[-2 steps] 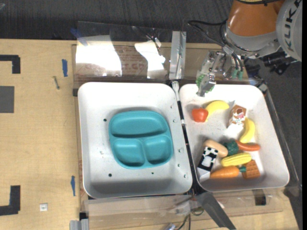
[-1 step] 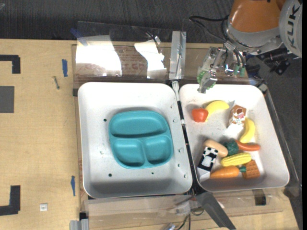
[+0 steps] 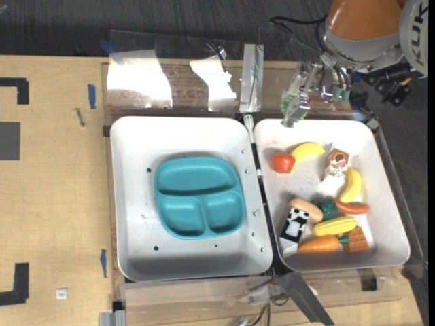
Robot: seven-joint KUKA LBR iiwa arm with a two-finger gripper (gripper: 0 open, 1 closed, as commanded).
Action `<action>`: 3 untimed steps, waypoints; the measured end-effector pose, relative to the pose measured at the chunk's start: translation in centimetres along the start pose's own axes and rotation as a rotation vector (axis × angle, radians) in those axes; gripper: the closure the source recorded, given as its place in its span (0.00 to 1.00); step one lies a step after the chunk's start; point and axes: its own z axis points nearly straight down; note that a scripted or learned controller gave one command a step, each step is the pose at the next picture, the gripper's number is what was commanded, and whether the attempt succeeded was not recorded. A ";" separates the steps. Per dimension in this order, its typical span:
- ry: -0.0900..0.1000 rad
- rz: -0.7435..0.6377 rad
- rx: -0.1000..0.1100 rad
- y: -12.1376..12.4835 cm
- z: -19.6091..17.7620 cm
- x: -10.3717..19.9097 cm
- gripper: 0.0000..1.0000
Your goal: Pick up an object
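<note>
The grey-and-orange arm point(image 3: 360, 12) reaches in from the upper right, its hand point(image 3: 293, 114) poised at the far rim of the right bin point(image 3: 391, 202); whether the hand is open or closed cannot be told. The left bin point(image 3: 129, 202) holds a teal tray point(image 3: 198, 195). Toy food fills the right bin: bananas point(image 3: 307, 151), a tomato point(image 3: 283, 162), a carrot point(image 3: 317, 245).

Grey arm with orange band entering from the far right, wrist angled down and leftward, pincer point(image 3: 293, 116) hanging low, its green-tipped fingers point(image 3: 288, 104) pointing down, nothing visibly between them
</note>
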 end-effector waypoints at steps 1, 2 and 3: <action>-0.010 0.000 -0.001 0.1 -1.2 -0.2 1.00; 0.031 -0.117 0.003 -3.2 4.7 -0.3 1.00; 0.017 -0.118 0.001 -3.0 3.2 -0.6 1.00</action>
